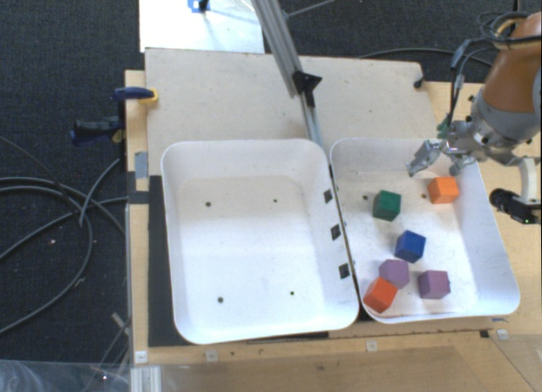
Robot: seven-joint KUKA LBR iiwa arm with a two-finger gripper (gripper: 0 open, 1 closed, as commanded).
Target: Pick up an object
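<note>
Orange cube (443, 190) sits in the right bin (500, 255) near its far wall, just beside your tool (439, 155), which hangs spread open and holding nothing, so a descent off-centre could nudge the cube against the wall instead of straddling it.

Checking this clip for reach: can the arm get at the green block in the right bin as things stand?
Probably yes. The green block sits apart from the other blocks, with open bin floor around it, and the pincer hangs nearby over the same bin.
</note>
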